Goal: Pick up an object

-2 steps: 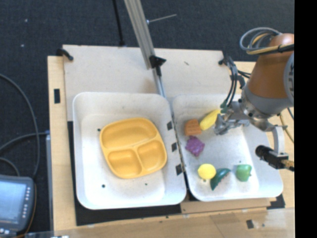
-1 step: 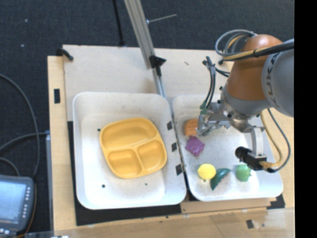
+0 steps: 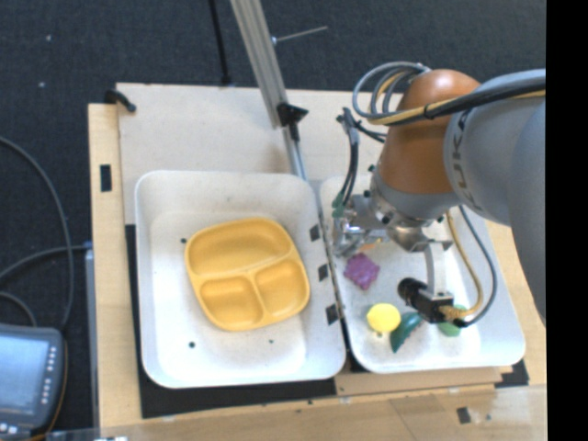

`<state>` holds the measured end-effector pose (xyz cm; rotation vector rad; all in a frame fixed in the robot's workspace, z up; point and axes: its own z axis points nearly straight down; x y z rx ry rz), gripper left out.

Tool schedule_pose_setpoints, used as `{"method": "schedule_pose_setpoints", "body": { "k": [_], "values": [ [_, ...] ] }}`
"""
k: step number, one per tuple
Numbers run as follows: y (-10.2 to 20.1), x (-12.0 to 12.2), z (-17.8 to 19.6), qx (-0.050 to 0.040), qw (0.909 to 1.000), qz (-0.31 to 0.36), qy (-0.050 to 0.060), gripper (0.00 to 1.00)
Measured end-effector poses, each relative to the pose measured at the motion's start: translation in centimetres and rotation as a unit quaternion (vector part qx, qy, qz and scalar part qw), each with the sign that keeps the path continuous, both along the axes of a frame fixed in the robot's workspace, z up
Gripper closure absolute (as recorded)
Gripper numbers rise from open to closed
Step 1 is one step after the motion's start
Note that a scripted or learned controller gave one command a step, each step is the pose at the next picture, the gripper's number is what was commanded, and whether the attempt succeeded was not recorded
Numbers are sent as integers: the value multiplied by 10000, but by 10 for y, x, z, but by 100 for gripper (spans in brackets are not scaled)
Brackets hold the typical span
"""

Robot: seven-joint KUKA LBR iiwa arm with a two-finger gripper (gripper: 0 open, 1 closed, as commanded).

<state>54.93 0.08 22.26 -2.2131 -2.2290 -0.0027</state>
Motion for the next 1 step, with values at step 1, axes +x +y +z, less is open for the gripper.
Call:
{"method": "schedule_pose_setpoints", "body": {
  "k": [1],
  "values": [
    [51,-3,-5,1,10000,1,9,100]
  ]
}}
